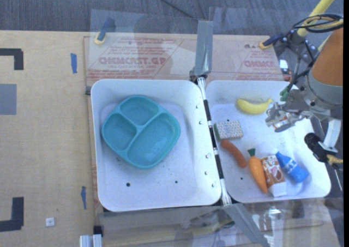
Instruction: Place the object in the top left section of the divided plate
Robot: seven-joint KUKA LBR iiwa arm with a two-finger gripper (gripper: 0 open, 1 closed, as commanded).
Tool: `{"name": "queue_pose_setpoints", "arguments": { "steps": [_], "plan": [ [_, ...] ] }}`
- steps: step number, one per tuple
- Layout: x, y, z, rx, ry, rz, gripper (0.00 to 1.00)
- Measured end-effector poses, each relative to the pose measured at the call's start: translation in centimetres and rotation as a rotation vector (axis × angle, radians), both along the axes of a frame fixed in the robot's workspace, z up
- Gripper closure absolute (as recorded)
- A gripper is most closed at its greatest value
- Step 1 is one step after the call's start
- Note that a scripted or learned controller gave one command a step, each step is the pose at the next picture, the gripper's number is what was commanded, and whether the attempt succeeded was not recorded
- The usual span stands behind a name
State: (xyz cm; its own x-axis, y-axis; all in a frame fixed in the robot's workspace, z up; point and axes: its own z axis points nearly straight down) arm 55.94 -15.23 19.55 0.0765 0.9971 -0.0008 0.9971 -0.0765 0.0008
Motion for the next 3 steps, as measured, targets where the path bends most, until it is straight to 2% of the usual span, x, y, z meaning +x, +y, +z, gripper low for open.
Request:
{"name": "queue_pose_setpoints", "arguments": {
  "steps": [1, 2, 3],
  "plan": [
    [7.3, 3.5, 0.5, 0.0, 0.0, -0.008, 1.0],
    [10.8, 11.2, 2.0, -0.001, -0.002, 0.157, 1.0],
    [10.8, 17.8, 9.2, 0.0, -0.002, 0.208, 1.0]
  ]
}}
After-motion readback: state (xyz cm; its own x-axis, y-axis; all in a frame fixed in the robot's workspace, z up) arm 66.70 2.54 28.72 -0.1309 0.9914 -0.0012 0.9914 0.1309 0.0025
